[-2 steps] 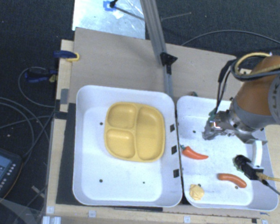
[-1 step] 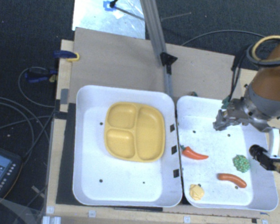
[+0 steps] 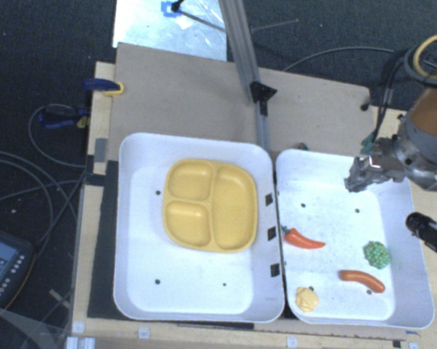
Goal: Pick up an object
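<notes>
A bench seen from above holds 2 shallow white bins side by side. The left bin contains a yellow plate with 3 compartments, lying flat near its centre. The right bin holds 4 small toy foods: a red-orange chili pepper near its left wall, a green broccoli floret toward the right, a reddish sausage just below the broccoli, and a yellow piece in the near left corner. The grey arm with its orange band reaches in from the right. Its gripper hangs over the far part of the right bin, well apart from all 4 foods. It is too blurred to tell how it is set.
</notes>
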`<state>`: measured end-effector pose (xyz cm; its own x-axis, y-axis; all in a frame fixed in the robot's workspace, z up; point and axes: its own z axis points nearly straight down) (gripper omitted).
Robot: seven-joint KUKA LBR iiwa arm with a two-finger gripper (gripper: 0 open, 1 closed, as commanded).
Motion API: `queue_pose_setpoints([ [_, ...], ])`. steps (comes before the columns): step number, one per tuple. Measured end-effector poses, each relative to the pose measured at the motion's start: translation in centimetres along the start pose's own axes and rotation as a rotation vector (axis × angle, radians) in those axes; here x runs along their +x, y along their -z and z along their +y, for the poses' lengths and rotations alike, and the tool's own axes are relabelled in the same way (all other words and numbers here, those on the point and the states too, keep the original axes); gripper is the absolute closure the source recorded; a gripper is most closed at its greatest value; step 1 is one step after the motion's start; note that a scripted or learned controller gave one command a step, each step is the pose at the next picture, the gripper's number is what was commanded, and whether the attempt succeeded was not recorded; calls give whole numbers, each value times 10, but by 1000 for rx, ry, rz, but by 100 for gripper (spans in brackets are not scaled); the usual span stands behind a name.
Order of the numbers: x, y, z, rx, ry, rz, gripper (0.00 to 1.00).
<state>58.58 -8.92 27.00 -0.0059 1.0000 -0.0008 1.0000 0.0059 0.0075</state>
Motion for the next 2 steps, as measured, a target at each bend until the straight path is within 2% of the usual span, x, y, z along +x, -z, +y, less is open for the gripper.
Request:
queue_pose_setpoints([
  [1, 62, -4, 14, 4, 6, 3, 100],
  [2, 109, -5, 21, 4, 4, 2, 100],
])
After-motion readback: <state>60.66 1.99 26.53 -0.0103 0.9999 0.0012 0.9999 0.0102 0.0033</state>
